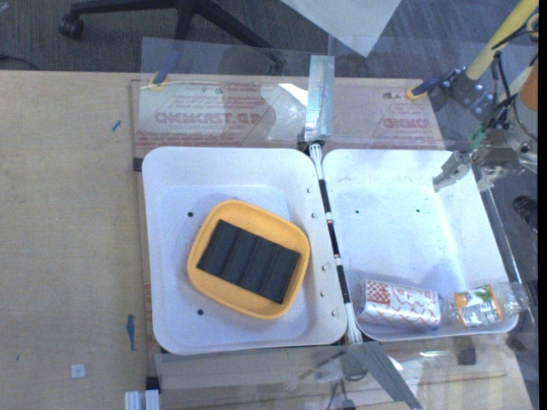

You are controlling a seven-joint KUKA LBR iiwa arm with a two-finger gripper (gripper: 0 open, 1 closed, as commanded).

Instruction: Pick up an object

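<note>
1. The arm (523,101) is reaching in from the right, sitting at the far-right edge of the frame. The orange band is just showing at the right border, with cables and a yellow hose running above it.
2. The gripper (466,171) is hanging over the far-right corner of the right bin (402,229), angled down and to the left. One grey finger (449,172) is pointing toward the bin floor.
3. The claw's state: I cannot tell; the view is not separating the fingers clearly. Nothing is showing between them.
4. Two white bins are sitting side by side, the left bin (171,195) and the right one, touching along the middle seam.
5. The left bin is holding one item: a yellow tray with a black ribbed insert (248,259), lying flat, rotated a bit, roughly central.
6. The right bin is holding two items, both along the near wall: a red-and-white patterned packet (400,303) at near centre, and a clear bag with orange and green contents (480,306) in the near-right corner. They are lying just beside each other.
7. Both right-bin items are lying well apart from the gripper, on the opposite side of the bin.
8. An office chair base (171,7) is standing on the floor beyond the bench.
</note>
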